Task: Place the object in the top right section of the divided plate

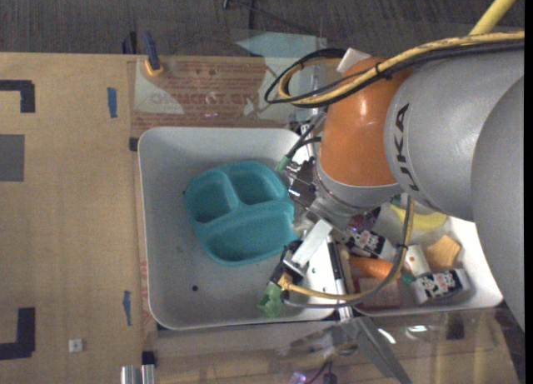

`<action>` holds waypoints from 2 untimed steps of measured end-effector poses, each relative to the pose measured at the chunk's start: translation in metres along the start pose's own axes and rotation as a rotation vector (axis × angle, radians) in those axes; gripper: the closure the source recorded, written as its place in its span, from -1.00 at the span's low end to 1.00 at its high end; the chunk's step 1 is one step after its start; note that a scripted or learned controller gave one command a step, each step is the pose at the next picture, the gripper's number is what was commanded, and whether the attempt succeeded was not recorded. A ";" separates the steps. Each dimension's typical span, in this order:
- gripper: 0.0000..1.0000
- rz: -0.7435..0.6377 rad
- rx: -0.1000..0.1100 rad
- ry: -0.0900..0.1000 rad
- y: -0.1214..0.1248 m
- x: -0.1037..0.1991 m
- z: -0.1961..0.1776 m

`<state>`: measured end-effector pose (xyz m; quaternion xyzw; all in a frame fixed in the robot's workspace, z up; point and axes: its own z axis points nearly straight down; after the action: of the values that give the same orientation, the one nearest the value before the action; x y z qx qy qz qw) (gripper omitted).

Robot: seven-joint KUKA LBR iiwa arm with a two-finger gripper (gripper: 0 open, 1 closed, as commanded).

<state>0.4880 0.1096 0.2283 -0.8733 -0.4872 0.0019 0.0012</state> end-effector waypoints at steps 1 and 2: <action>1.00 -0.143 -0.003 0.001 0.046 -0.029 -0.010; 1.00 -0.013 0.001 0.000 0.040 -0.083 0.023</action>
<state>0.4785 0.0184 0.2057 -0.8701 -0.4928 0.0021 0.0017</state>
